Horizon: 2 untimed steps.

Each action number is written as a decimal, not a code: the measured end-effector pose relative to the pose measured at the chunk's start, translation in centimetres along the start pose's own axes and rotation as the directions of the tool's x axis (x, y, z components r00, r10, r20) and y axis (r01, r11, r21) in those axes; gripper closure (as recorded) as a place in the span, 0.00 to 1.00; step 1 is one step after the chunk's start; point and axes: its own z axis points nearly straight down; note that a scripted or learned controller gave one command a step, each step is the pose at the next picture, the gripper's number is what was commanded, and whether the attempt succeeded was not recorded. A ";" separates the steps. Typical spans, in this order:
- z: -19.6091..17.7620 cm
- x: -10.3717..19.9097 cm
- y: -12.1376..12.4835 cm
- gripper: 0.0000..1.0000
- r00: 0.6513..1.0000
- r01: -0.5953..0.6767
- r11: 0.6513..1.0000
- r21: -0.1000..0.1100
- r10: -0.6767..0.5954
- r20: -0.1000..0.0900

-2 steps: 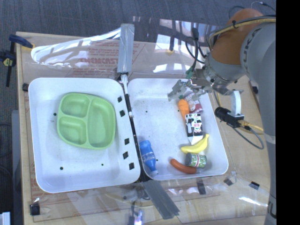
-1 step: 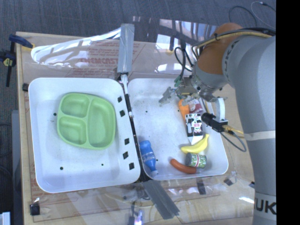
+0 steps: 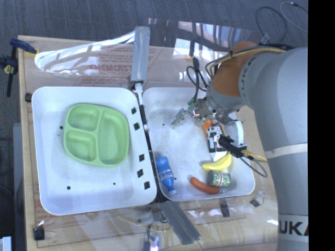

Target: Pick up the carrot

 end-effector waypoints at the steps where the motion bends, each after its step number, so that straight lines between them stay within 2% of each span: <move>1: -1.1 0.0 0.1 1.00 1.000 0.005 1.000 0.001 -0.005 0.001; 2: -8.9 -0.7 -1.4 1.00 1.000 -0.030 1.000 -0.002 0.030 0.000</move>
